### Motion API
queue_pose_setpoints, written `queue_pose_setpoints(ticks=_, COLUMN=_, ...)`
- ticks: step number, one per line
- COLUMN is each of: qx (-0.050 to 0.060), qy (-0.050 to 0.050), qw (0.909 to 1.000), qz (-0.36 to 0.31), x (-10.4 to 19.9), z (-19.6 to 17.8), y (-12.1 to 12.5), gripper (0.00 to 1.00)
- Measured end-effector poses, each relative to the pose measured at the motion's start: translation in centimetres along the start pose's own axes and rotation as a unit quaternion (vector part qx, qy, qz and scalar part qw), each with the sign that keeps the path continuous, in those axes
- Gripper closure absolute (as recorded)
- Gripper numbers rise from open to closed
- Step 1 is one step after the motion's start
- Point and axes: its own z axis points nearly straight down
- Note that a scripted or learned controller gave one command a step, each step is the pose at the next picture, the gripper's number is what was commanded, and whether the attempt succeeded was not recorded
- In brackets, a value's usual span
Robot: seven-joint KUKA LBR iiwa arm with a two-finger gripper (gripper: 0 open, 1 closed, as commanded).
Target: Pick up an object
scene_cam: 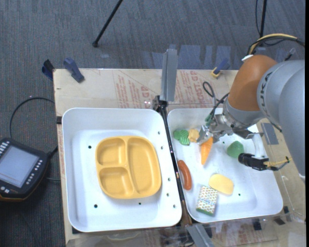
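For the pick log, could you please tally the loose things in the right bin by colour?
Green: 2 (leafy piece, rounded piece)
Orange: 1 (carrot)
Red-orange: 1 (sausage)
Yellow: 2 (oval piece, small piece)
Green-and-white: 1 (carton)
Total: 7

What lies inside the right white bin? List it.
The right white bin holds an orange carrot, red sausage, yellow block, green-patterned box, two green pieces. The arm covers the bin's upper right corner.
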Motion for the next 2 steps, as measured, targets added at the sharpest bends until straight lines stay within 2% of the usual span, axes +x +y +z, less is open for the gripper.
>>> queue_pose_setpoints(ticks=1, qx=-0.001, qy=-0.001, qw=0.9997, qz=0.026, x=-4.6, z=0.8, y=-5.5, gripper=1.00)
queue_pose_setpoints(ticks=2, qx=-0.007, qy=-0.002, qw=0.9957, qz=0.092, x=-1.7, z=-12.1, y=-2.2, gripper=1.00)
